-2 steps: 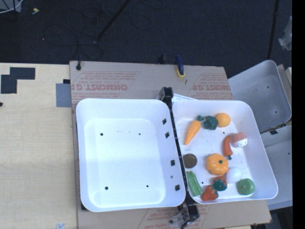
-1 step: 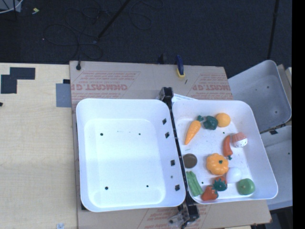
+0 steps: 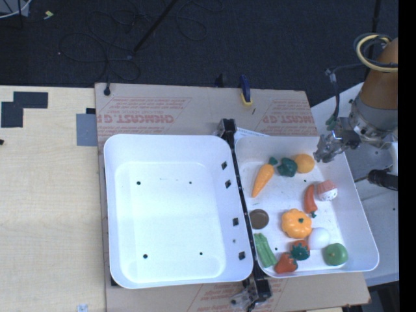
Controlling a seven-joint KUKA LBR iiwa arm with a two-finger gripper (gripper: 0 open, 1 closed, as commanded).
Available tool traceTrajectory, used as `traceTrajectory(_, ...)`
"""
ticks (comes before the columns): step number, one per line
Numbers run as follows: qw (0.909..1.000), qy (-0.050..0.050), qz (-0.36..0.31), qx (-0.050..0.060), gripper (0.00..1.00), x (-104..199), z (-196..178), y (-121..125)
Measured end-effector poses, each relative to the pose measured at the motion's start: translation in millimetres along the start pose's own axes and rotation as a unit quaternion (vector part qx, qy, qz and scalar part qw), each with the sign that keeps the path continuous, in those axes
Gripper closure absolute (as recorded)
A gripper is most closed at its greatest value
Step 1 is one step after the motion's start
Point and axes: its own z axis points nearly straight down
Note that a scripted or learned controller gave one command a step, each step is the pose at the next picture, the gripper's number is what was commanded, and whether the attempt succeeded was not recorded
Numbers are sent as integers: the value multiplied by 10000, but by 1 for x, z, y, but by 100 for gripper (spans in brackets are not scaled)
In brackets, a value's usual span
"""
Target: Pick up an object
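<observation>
The right bin (image 3: 361, 203) holds a toy carrot (image 3: 262, 179), a dark green broccoli piece (image 3: 286, 168), an orange (image 3: 303, 163), a red sausage (image 3: 310, 199), a red-and-white piece (image 3: 325, 190), a small pumpkin (image 3: 297, 223), a brown disc (image 3: 259, 219), a white egg (image 3: 318, 238), a green apple (image 3: 335, 254), a green pod (image 3: 264, 249) and a red strawberry (image 3: 286, 263). My gripper (image 3: 325, 149) hangs over the bin's far right corner, just right of the orange, with nothing seen in it.
The left bin (image 3: 117, 194) lies beside the right one on a cardboard sheet (image 3: 156, 112). A black clip (image 3: 227, 127) and a blue clamp (image 3: 245, 90) sit at the back edge. The arm (image 3: 377, 103) comes in from the right.
</observation>
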Motion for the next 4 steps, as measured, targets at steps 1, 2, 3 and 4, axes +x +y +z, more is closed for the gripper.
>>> traceTrajectory(1,10000,-22,-9,-78,100,38,-78,1)
traceTrajectory(2,9999,-26,-36,-135,100,107,-217,1)
traceTrajectory(3,9999,-27,-21,-143,100,141,-352,-3)
traceTrajectory(4,10000,-29,13,-61,100,98,-344,-3)
